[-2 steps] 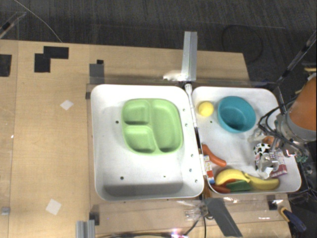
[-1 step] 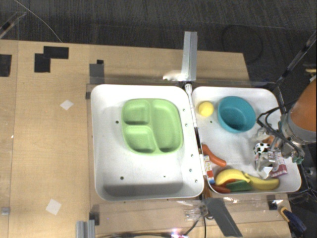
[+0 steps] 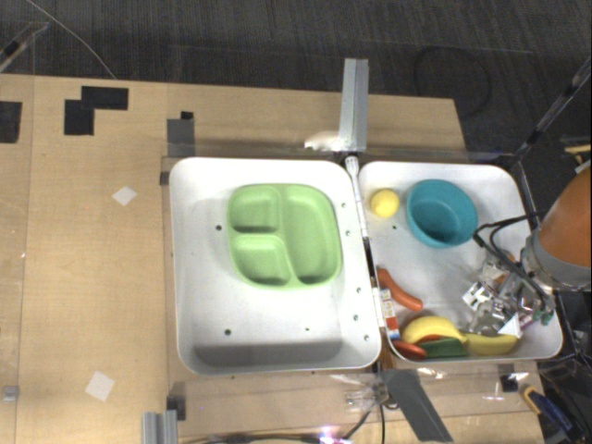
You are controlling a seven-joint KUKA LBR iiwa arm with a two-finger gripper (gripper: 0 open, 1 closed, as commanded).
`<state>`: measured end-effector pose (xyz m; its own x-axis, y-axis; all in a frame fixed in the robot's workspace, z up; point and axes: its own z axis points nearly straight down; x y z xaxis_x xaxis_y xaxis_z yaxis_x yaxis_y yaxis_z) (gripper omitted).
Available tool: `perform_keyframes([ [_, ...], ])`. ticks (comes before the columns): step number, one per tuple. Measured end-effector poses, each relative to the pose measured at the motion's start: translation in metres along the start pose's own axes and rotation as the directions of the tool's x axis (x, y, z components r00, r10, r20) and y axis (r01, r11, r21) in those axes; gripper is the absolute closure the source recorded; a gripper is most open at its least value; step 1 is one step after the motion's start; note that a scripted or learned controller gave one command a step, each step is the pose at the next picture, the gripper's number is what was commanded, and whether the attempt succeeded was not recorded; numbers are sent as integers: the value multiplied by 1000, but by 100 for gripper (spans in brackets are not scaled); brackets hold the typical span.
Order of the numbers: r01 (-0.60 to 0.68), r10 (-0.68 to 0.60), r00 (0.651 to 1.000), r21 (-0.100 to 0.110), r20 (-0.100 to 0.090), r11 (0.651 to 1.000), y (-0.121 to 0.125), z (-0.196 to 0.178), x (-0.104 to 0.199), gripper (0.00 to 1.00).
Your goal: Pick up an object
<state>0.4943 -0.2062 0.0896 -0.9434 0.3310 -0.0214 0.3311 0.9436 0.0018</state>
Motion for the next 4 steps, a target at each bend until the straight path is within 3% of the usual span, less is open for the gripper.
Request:
perform_keyframes([
  [1, 249, -249, 968, -3, -13, 969, 20, -39, -54, 0],
  [2, 99, -99, 995, -1, -9, 995, 14, 2, -38, 0],
  [4, -17, 18, 1000, -6, 8, 1000, 35, -1, 9, 0],
])
